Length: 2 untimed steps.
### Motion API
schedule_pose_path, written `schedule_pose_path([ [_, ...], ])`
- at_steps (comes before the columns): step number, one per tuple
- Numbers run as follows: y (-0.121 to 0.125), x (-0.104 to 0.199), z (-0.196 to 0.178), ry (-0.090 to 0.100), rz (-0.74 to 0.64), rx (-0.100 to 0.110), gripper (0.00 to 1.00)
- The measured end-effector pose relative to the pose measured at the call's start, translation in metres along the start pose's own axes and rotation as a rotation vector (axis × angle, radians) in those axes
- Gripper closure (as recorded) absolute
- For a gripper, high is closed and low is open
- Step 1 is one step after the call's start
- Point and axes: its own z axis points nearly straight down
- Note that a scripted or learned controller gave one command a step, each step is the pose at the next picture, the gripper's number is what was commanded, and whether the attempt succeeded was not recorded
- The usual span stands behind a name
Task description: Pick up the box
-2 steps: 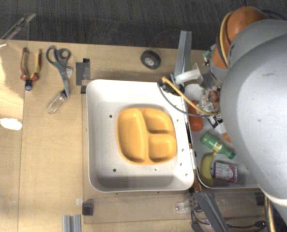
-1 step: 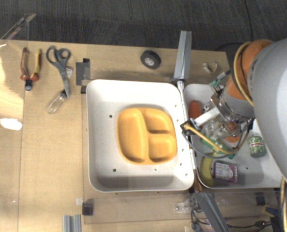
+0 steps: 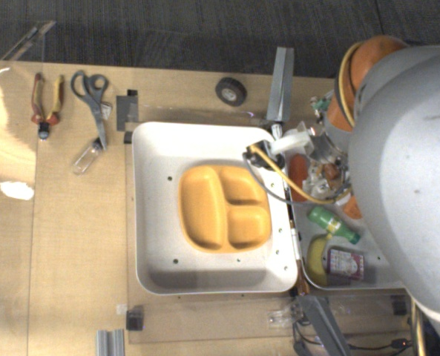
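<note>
**Over the right bin: a crowded pick with the tool half hidden**

In the right bin, the arm hangs low and covers most of the contents. The gripper sits at the bin's far-left part, among cables and a reddish object. Whether it is spread or pressed together cannot be told from this angle, and nothing is visibly held in it.

The likeliest box is the small dark maroon pack lying flat at the near end of that bin. It touches a yellow rounded item on its left, and a green bottle lies just beyond it. The gripper is near the pack but not above it; the bottle lies between them.

The left bin holds a yellow divided tray, well apart from the gripper.

Several things could go wrong from here:

- **Wrong object.** A descent where the gripper now hangs would probably meet the reddish object or the bottle instead of the pack.
- **Poor grip.** The pack lies flat and looks low, so there is little side to take hold of. The gripper may slide over the top or nudge it against the bin wall.
- **Crowding.** With the yellow item pressed against the pack, a grasp might catch both or push the pack aside.
- **Snagging.** The loose yellow cable beside the wrist could snag on the bin's rim.
</note>
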Motion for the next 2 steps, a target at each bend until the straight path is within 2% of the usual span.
schedule_pose_path([
  [1,0.016,-0.032,0.029,-0.002,-0.163,0.000,1.00],
  [2,-0.017,-0.059,-0.012,0.000,-0.765,-0.001,1.00],
])
